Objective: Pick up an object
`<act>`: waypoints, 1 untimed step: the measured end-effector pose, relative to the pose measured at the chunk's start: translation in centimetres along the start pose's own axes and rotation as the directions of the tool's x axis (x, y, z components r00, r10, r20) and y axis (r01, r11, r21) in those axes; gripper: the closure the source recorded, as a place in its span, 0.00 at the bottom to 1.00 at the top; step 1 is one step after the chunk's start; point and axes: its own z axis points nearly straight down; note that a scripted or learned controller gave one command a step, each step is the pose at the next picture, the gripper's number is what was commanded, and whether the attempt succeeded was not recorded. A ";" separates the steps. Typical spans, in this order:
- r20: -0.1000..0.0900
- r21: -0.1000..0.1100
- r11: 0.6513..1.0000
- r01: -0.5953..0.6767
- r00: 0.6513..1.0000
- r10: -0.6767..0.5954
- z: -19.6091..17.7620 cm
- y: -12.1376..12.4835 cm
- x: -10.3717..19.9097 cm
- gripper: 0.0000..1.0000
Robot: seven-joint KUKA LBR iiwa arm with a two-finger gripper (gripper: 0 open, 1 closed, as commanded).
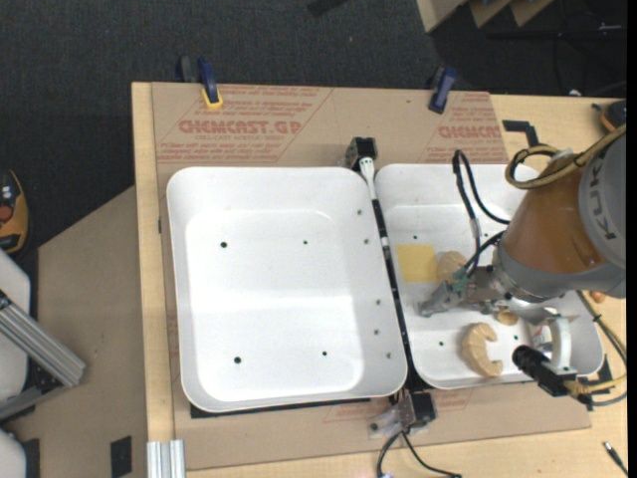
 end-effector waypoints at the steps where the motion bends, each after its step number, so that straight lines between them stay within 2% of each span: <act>1: 0.007 -0.016 1.000 0.002 1.000 -0.002 -0.9 8.9 -0.3 0.00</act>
